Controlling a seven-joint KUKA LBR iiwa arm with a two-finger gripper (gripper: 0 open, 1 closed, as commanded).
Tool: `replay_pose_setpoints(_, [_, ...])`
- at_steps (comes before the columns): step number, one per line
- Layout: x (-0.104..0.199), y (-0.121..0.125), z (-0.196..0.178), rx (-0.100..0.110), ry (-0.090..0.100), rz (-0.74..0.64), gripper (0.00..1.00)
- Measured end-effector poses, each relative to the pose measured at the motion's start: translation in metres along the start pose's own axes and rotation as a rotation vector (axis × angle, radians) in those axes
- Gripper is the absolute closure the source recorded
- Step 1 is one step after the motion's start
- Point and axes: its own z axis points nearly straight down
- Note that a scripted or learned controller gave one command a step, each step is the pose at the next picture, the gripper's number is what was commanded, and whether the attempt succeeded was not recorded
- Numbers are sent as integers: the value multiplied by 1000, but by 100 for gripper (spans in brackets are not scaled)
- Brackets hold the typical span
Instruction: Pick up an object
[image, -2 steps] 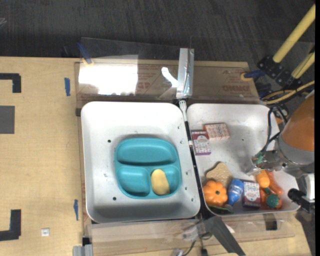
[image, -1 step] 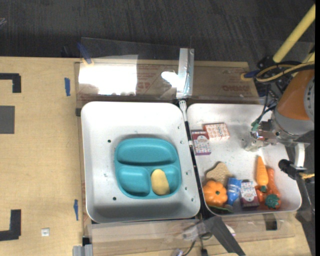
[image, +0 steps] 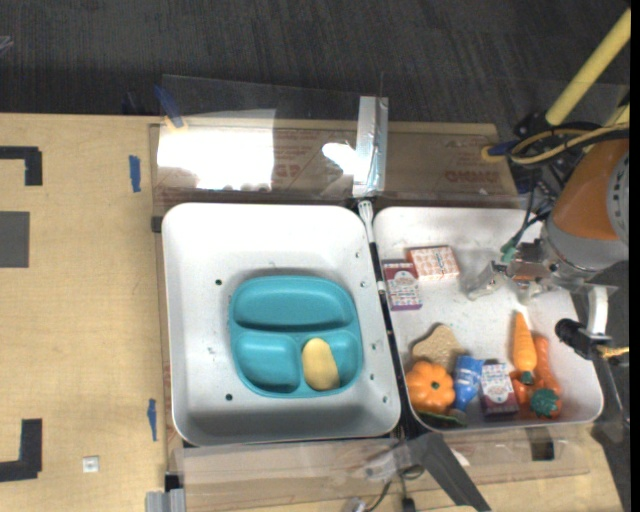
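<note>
The gripper (image: 487, 280) hung over the right bin (image: 470, 222), its spread impossible to tell; the lone far box (image: 434, 262) looked the cleanest pick.

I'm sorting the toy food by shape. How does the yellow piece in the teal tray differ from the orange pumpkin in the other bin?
The yellow piece is a smooth pale oval; the pumpkin is rounder, orange, with a green stem. The yellow piece lies alone in a compartment of the teal tray in the left bin; the pumpkin sits crowded among other toys in the right bin. Both look similar in size.
</note>
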Motion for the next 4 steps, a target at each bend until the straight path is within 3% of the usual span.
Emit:
replay_pose_setpoints(1, [-11, -72, -1, 1, 3, -65, 0])
replay_pose_setpoints(2, [-14, -69, -12, -6, -4, -63, 100])
replay_pose_setpoints(3, [63, -57, -131, -5, -1, -19, 100])
replay_pose_setpoints(4, [35, -34, -153, 2, -4, 76, 100])
